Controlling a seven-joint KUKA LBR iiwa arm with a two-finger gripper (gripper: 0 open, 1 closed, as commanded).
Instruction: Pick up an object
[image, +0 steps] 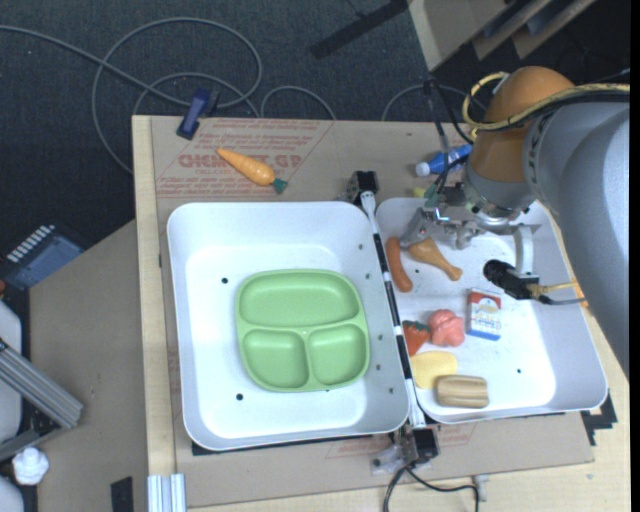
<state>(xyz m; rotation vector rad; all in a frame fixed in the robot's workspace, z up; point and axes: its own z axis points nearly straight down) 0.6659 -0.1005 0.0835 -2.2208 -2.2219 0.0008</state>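
On the tabletop (160, 180), a brown sheet carries two shallow white bins side by side. Much of the right edge of the view is taken up by the grey arm (590, 160), which reaches in over the far end of the right bin (560, 370). The left bin (200, 260) is occupied by a green divided plate (300, 328). Beyond the bins, a toy carrot (248, 167) is seen lying on the sheet.

Smaller things are scattered in the right bin: a tan bread-like block (461, 391) at the near end, a yellow piece (433, 367) touching it, a pink lump (446, 328), a small red and white carton (485, 314), a red sausage (398, 267) along the dividing wall, and a tan drumstick (436, 256).

The gripper (447, 227) is held low at the far end of that bin, right at the thick end of the drumstick. Whether its fingers are spread or closed cannot be told, and nothing is seen held between them. The drumstick is judged the likeliest target: it lies just nearward and leftward of the gripper, with its long axis running slantwise from the sausage toward the carton, so a grasp across that axis would be called for.
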